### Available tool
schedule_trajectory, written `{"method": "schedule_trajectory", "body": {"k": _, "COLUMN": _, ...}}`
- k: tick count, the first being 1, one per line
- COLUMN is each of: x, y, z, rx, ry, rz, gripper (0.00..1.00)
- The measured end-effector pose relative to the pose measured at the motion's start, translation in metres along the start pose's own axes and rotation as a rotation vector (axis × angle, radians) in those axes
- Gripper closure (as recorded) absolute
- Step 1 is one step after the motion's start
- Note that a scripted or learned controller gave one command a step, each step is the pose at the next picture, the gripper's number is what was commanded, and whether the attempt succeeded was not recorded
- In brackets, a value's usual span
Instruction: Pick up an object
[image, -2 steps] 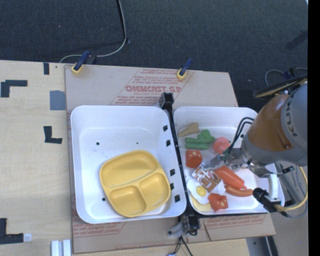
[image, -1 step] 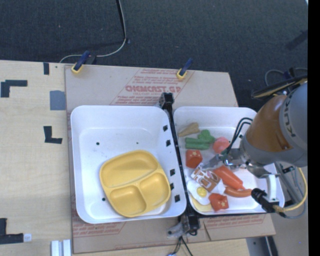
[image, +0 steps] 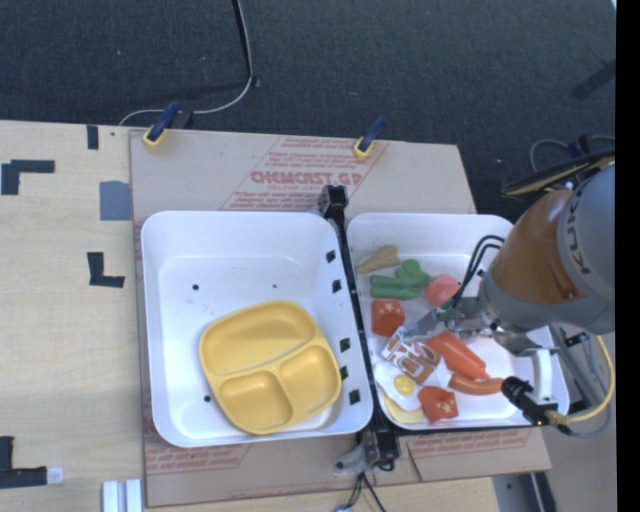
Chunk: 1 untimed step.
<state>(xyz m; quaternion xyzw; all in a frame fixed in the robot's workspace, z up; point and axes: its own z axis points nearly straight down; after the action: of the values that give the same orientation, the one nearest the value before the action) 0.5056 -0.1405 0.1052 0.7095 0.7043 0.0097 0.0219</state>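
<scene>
A yellow three-compartment plate (image: 270, 365) lies in the left bin (image: 170, 250). The right bin (image: 440, 225) holds toy food: a tan piece (image: 378, 260), a green pepper (image: 400, 279), a red chunk (image: 388, 317), a carrot (image: 458, 355). The jaws (image: 437, 320) hang over the pile near the pink ball (image: 443, 289); their opening cannot be told.

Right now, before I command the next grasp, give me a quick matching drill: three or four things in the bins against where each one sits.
Things:
1. yellow divided plate
2. green toy vegetable
3. red cube
4. gripper

Places:
A. over the middle of the right bin
B. in the left bin
C. right bin, near the divider
D. right bin, toward the far wall

Pairs: 1-B, 2-D, 3-C, 4-A
</scene>
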Motion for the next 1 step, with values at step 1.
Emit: {"method": "schedule_trajectory", "body": {"k": 1, "x": 0.0006, "y": -0.0004, "z": 0.0003, "rx": 0.001, "ry": 0.001, "rz": -0.001, "gripper": 0.0}}
